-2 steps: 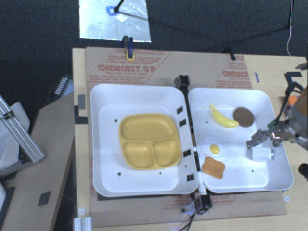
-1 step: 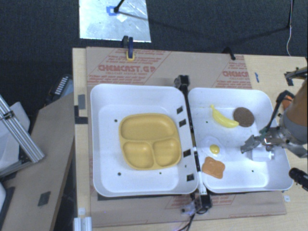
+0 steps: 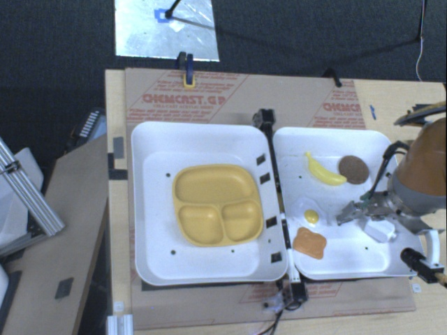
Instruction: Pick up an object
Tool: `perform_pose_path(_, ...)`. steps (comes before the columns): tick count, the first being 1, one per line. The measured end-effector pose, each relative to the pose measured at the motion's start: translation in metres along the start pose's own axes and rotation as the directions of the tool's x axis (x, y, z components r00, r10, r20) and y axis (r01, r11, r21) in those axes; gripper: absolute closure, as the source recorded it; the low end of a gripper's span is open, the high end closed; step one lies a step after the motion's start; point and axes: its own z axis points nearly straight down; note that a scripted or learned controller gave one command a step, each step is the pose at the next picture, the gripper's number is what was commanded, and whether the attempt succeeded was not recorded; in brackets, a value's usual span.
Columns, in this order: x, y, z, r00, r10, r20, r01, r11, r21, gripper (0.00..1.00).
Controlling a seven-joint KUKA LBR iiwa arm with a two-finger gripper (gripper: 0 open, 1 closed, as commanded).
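Observation:
In the right bin (image 3: pixel 335 267) lie a yellow banana (image 3: pixel 323 172), a brown round disc (image 3: pixel 353 169), a small yellow piece (image 3: pixel 311 217) on a pale patch, and an orange toast-like slab (image 3: pixel 309 243). My gripper (image 3: pixel 355 213) hangs low over the right half of this bin, below the brown disc and to the right of the small yellow piece. I see nothing held in it. The arm's orange band (image 3: pixel 427 165) sits above the bin's right edge and hides that part of the bin.
The left bin (image 3: pixel 150 187) holds a yellow divided plate (image 3: pixel 216 204) near its middle. A black divider (image 3: pixel 272 187) runs between the bins. The bench edge lies just below both bins, and metal framing (image 3: pixel 24 194) stands at far left.

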Motion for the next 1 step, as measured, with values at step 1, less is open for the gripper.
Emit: perform_pose_path(1, -0.0005, 0.0113, 0.0032, 1.000, -0.003, 0.002, 0.003, 1.000, -0.015, 0.00)
